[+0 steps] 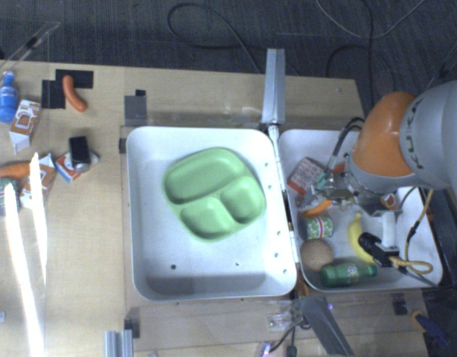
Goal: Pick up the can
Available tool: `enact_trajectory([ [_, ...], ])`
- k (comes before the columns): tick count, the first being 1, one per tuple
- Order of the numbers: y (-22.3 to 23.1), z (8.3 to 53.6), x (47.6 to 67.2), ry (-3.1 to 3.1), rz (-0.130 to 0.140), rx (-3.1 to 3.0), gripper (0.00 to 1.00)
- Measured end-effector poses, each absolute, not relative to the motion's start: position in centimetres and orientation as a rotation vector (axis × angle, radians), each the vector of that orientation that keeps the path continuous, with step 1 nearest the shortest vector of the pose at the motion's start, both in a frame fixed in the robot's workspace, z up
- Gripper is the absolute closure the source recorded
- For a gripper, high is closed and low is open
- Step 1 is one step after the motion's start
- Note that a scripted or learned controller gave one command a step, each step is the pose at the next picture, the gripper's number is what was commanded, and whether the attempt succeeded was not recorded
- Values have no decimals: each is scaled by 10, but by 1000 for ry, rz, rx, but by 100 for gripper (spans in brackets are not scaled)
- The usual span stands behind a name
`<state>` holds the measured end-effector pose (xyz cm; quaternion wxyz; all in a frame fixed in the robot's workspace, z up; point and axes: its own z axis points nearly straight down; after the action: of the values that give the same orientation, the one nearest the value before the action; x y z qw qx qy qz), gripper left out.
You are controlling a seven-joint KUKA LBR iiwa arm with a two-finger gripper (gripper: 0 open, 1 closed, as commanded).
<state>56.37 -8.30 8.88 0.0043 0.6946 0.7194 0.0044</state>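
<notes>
The can (318,227), small with a green label and a pale top, stands in the right bin (429,236) near its left wall. Just above it lies an orange carrot (318,207). My gripper (331,190) hangs low over the bin, a little up and to the right of the can, just beyond the carrot. The grey arm with its orange band (385,143) covers most of the gripper from above. Nothing shows held in it.
Around the can lie a brown round fruit (315,254), a green bottle (347,273) on its side, a yellow banana (360,240) and a red-and-white packet (306,173). The left bin (150,222) holds a green divided tray (213,192). Loose items sit on the bench at far left.
</notes>
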Motion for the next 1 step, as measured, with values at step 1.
enact_trajectory([
  [1,-91,90,510,2425,16,1974,0],
])
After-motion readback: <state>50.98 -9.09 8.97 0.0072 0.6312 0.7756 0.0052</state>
